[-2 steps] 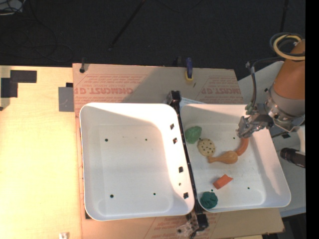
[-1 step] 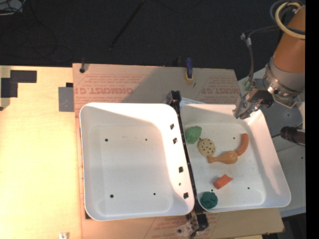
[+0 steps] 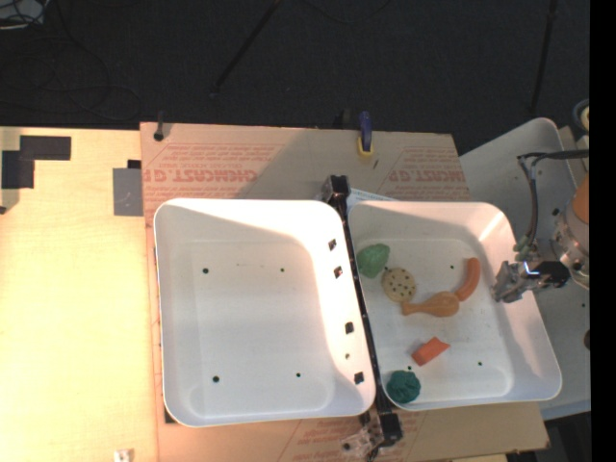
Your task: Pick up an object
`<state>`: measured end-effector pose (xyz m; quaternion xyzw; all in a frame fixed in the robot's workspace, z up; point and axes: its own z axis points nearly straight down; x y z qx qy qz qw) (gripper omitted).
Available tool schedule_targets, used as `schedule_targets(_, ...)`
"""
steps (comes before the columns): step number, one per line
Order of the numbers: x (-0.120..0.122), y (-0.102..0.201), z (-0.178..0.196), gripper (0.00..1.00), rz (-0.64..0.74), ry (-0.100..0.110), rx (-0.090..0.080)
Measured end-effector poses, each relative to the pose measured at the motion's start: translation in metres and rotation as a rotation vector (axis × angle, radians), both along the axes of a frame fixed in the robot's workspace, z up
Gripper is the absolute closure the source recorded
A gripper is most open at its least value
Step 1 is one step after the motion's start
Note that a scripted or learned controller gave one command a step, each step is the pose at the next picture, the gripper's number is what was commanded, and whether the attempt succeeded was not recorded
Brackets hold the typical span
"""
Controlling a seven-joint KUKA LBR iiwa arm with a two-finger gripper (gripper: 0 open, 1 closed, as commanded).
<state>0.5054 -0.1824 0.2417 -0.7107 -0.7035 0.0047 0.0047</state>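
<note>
The surface [image 3: 67,287] is pale wood on the left, with cardboard [image 3: 289,166] laid under the two bins, probably to keep them from sliding and to give a flat bed. A blue clamp [image 3: 365,133] at the cardboard's far edge seems to pin that sheet down.

The left bin [image 3: 173,306] has bare white floor with a few small dark holes. It sits edge to edge with the right bin [image 3: 525,354], and black clips [image 3: 348,328] along the shared wall look to hold the pair together so neither shifts when the arm pushes.

All candidates for picking lie in the right bin. Nearest the shared wall is a green lump [image 3: 373,257], with a speckled cookie [image 3: 397,282] just beside it. Lower down, a dark green ball [image 3: 403,385] rests against the near wall, likely having rolled to the bin's low corner. An orange-red block [image 3: 430,350] lies alone on open floor, which I judge the easiest to reach. A tan gourd [image 3: 435,305] touches the end of an orange sausage [image 3: 467,279], so either would be crowded for a grasp.

The pincer [image 3: 513,282] hangs at the right bin's right rim, apart from every object, with nothing between its tips; whether it is spread or closed I cannot tell. No object is lifted yet.
</note>
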Motion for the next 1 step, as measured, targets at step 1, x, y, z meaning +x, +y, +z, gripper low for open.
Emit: schedule_targets(1,-0.0011,0.0391,0.12,1.0,0.014,-0.024,-0.002)
